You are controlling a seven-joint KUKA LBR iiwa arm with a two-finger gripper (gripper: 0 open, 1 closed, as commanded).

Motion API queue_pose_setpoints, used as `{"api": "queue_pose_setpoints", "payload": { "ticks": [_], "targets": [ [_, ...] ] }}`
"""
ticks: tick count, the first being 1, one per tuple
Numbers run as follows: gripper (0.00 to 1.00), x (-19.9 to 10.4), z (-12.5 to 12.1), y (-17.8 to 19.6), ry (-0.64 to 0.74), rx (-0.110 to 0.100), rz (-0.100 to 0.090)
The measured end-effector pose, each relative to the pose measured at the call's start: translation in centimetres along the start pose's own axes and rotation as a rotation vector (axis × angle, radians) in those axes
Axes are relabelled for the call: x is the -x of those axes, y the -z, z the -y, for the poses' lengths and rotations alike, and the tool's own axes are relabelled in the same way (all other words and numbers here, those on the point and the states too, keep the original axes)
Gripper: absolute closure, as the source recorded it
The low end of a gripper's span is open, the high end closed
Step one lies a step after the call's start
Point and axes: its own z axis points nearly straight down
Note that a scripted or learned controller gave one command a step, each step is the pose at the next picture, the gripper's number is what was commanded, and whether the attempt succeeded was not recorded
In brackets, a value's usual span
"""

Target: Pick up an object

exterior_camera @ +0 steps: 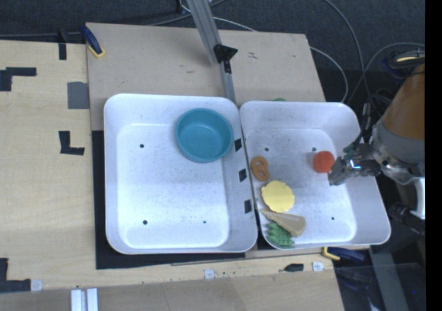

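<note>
You see the small round red-orange object [322,162] just beside your pincer [343,170], to its left in the right white bin [345,117]; whether the pincer grips anything, you cannot tell.

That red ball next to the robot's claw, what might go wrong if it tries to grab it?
1. The red ball is round and lies loose on the bin floor, so it might roll off if the gripper nudges it before closing.
2. The gripper sits close to the right bin's wall, so a poor approach might bump it.
3. If the ball rolls left, it could end up against the yellow disc and brown ring, making a clean grab harder.
</note>
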Motion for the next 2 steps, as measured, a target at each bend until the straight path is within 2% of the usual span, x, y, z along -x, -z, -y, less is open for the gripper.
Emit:
{"api": "queue_pose_setpoints", "payload": {
  "ticks": [2],
  "targets": [
    [1.0, -9.5, -3.0, 2.3, 0.004, -0.003, -0.002]
  ]
}}
